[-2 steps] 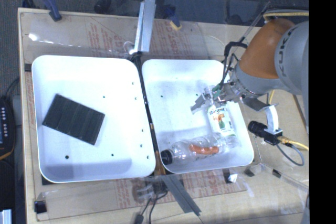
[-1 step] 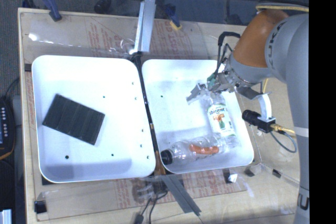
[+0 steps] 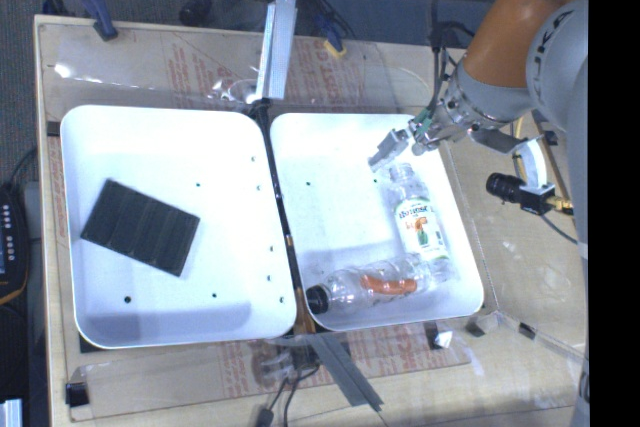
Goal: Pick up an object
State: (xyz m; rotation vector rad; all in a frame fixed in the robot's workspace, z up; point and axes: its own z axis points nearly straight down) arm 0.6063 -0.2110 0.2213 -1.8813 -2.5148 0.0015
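Observation:
My gripper (image 3: 397,146) hangs over the far right part of the right bin (image 3: 330,205), just above the top end of a clear plastic bottle (image 3: 419,225) with a white, orange and green label. That bottle lies along the bin's right wall. A second clear bottle (image 3: 368,285), with a black cap and an orange label, lies along the front wall. The two bottles meet at the front right corner. Nothing shows in the gripper.
A flat black ridged rectangle (image 3: 140,226) lies in the left bin (image 3: 100,130), toward its left side. A dark divider (image 3: 280,215) runs between the bins. The arm (image 3: 510,45) reaches in from the upper right.

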